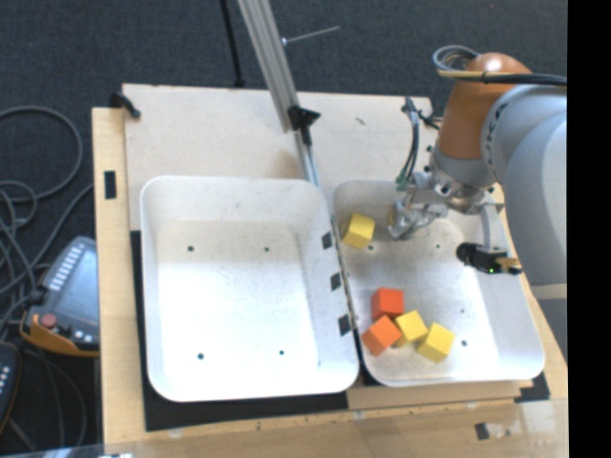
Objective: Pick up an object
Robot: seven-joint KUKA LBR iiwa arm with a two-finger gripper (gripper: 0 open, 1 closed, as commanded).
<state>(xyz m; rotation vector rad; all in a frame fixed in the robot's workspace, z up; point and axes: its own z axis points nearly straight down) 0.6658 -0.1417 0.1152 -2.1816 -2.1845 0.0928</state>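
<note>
My gripper [403, 225] hangs low over the back of the right bin [496, 351], just right of a yellow cube [360, 231] that lies near the bin's left wall. The cube and the gripper stand apart, and nothing shows between the gripper and the bin floor. Toward the bin's front a red-orange cube [388, 301], an orange cube [382, 333] and two yellow cubes [411, 326] [435, 342] sit clustered together.
The left bin [153, 256] lies beside the right one, sharing a raised divider. A slanted aluminium post [272, 60] rises behind the bins. A black fitting with a green light [482, 256] hangs on the arm over the right bin. Cables and a pendant [67, 294] lie left of the bench.
</note>
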